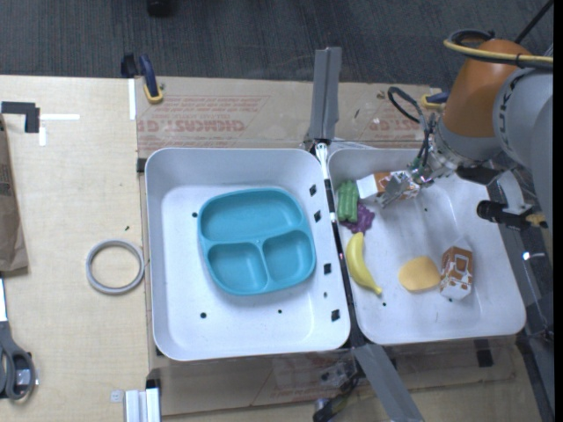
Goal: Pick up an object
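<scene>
While the two-finger gripper (403,185) hangs low over the back of the right white bin (493,310), close to its far wall, the chief risk I judge is a miss: it sits just beside a small orange-and-white packet (384,183) near the bin's rear edge, and whether its fingers are apart, together or around anything I cannot tell, since the metal parts blur together there. A closing grasp so near the wall could nudge the packet away or catch the rim instead. The bin also holds a green ridged vegetable toy (348,200) lying on a purple piece (361,221), a yellow banana (360,264) along the left wall, a flat yellow-orange disc (420,275) and a brown-and-white patterned carton (456,271) just beside it. The left white bin (171,323) holds a turquoise three-compartment plastic tray (257,241), its compartments bare. On the wooden table (70,192) to the left lies a grey ring (115,265).
</scene>
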You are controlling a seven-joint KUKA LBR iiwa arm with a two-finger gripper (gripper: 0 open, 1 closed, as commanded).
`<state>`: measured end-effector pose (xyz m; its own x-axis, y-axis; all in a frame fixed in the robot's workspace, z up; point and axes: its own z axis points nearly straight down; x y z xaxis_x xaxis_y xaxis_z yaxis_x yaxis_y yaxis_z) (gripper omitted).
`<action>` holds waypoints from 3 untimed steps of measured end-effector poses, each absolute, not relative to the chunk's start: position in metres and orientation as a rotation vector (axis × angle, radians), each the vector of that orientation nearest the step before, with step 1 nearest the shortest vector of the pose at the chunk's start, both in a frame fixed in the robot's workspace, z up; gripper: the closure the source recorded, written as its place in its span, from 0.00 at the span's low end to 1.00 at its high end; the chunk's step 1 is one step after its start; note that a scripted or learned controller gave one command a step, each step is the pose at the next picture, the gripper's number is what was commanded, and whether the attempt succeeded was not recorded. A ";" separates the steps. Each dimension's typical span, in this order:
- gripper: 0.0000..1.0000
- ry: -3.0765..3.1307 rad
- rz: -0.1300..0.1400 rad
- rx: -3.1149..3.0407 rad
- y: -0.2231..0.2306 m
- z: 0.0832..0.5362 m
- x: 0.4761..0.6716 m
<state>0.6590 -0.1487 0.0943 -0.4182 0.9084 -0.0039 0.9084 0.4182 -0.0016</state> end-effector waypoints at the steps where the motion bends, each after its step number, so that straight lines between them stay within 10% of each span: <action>1: 0.00 2.643 -0.005 1.693 -0.149 0.094 0.659; 3: 0.00 2.643 -0.005 1.693 -0.149 0.094 0.659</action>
